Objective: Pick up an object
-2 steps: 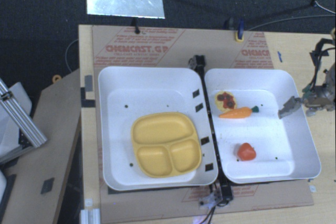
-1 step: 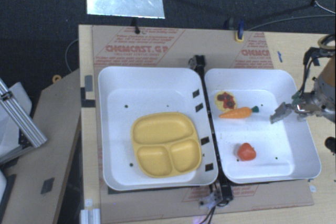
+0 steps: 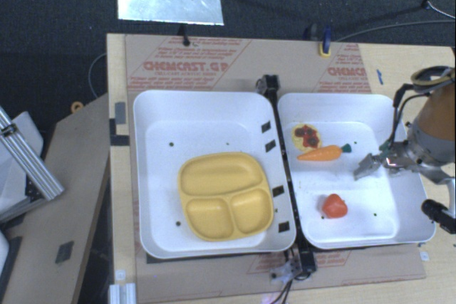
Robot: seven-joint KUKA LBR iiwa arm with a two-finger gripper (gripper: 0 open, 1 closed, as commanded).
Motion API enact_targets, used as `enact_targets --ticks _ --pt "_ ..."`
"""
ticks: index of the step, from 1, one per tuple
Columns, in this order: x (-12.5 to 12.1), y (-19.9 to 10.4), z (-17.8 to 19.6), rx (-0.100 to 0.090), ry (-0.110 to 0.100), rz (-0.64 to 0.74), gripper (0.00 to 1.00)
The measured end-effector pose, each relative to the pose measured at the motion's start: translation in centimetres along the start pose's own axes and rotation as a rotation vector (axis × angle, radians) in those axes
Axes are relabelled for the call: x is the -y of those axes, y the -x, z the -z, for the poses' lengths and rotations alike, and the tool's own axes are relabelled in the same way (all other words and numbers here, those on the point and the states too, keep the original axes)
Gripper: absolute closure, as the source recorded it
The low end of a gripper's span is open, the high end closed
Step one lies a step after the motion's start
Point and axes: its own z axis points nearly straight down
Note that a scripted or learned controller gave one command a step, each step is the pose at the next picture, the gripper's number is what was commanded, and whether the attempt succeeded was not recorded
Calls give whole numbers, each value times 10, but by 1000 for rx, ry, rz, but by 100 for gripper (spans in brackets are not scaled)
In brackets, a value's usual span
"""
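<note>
Two shallow white plastic bins with rounded corners sit side by side on a brown cardboard sheet (image 3: 214,57) printed with red lettering. Landmark for positions: the black divider strip (image 3: 280,160) where the two bins meet.

Left white bin (image 3: 153,153), to the left of the divider: contains one yellow plastic divided plate (image 3: 225,194), rounded-rectangular, smooth and matte, with three compartments (one long at the top, two smaller below). The plate lies flat, just left of the divider, toward the near edge of the bin.

Right white bin (image 3: 356,224), to the right of the divider: contains three items.
- One orange plastic toy carrot (image 3: 320,153), tapered, lying on its side, green stem tip pointing away from the divider.
- One small flat yellow piece with dark red spots (image 3: 306,134), touching or just above the carrot, close to the divider.
- One red-orange rounded plastic toy (image 3: 334,206), glossy, lumpy, below the carrot and well apart from it.

Count: 2 bins, 1 plate, 3 toys.

The grey metal gripper (image 3: 370,166) hangs low over the right bin, farther from the divider than the carrot, just beyond its green tip. Nothing is seen between the fingers; whether they are spread or pressed together I cannot tell.
</note>
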Motion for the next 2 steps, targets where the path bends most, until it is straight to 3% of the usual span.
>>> enact_targets --ticks 1,2 --pt "-1 0 -43 1 3 -1 0" --pt "-2 0 -30 2 7 0 100"
